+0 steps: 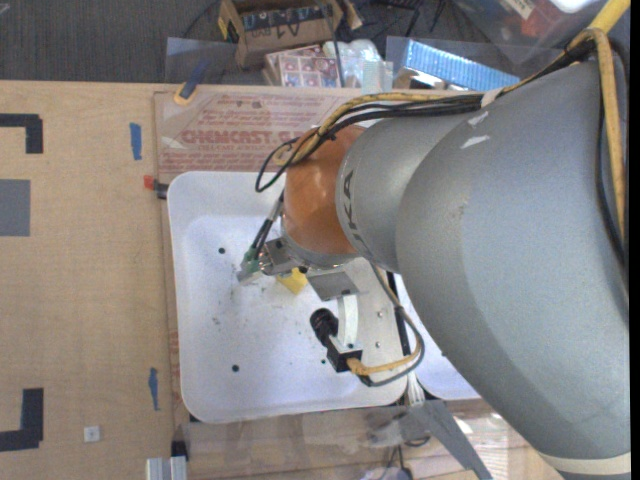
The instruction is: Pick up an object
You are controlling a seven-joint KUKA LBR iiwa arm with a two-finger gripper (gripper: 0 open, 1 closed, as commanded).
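My grey arm with its orange band (310,208) reaches in from the right and covers most of the white bin (215,368). The gripper (266,261) sits low over the bin's upper middle, mostly hidden under the wrist. A small yellow object (293,281) lies right beside it, at the wrist's lower edge. A small green-grey piece (249,264) shows at the gripper's left tip; I cannot tell whether it is held or lying on the bin floor.
A black and white part with a yellow cable (335,338) hangs below the wrist over the bin. Small dark specks dot the bin floor (222,251). The wooden bench (80,298) lies to the left, and a printed cardboard sheet (230,138) lies behind the bin.
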